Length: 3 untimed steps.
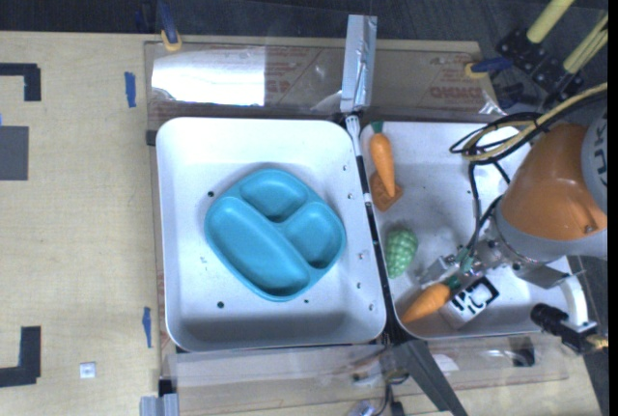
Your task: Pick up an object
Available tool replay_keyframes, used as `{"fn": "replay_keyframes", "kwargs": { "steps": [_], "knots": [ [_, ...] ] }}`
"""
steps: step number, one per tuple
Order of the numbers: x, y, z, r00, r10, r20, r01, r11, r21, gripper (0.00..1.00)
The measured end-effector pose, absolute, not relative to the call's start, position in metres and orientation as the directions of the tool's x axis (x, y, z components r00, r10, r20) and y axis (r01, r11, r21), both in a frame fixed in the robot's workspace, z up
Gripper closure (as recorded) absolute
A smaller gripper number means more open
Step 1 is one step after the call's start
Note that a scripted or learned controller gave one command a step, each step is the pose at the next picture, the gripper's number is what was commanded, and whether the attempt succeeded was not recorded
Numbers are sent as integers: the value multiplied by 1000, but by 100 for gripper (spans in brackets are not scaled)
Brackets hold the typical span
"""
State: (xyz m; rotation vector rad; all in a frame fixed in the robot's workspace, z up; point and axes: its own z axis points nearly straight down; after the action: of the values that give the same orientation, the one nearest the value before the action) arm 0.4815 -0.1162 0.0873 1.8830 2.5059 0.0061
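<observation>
Aiming for the lower carrot (423, 304) in the front-left corner of the right bin (435, 187), I want the gripper (462, 277), now at its right end, centred across it, though I cannot tell whether the claw is apart or together.

Bright overhead light glares off the clear panel (208, 81); shadows are faint.

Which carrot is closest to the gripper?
The lower carrot in the view, right beside the gripper. The upper carrot lies well away from it.

Arm (547, 194) in from right, claw (457, 271) low.
</observation>
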Motion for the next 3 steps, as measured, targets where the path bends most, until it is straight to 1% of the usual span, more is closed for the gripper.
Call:
{"fn": "replay_keyframes", "kwargs": {
  "steps": [1, 2, 3],
  "knots": [
    [483, -116, 98, -277, 961, -7, 961, 277, 13, 100],
    [481, -39, 185, -559, 829, -2, 829, 559, 3, 100],
    [528, -15, 255, -785, 619, -6, 619, 785, 4, 100]
  ]
}}
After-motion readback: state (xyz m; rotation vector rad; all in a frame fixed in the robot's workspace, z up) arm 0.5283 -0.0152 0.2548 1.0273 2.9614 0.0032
